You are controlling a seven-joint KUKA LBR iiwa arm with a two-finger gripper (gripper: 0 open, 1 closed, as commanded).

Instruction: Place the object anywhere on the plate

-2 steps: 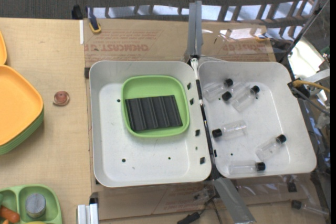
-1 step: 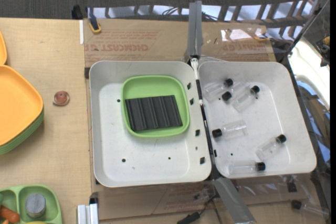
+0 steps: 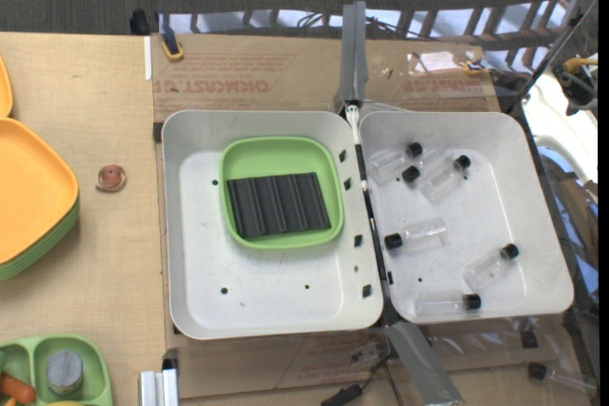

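Mostly clear vials (image 3: pixel 416 234), ribbed black slab (image 3: pixel 279 204).

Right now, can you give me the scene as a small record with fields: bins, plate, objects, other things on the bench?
left bin: holds the green plate
green plate: bears a dark ribbed pad
right bin: holds six clear vials with black caps, e.g., lying scattered
vials on plate: none
bench, left side: orange trays, small red knob
bench, lower left: green compartment tray
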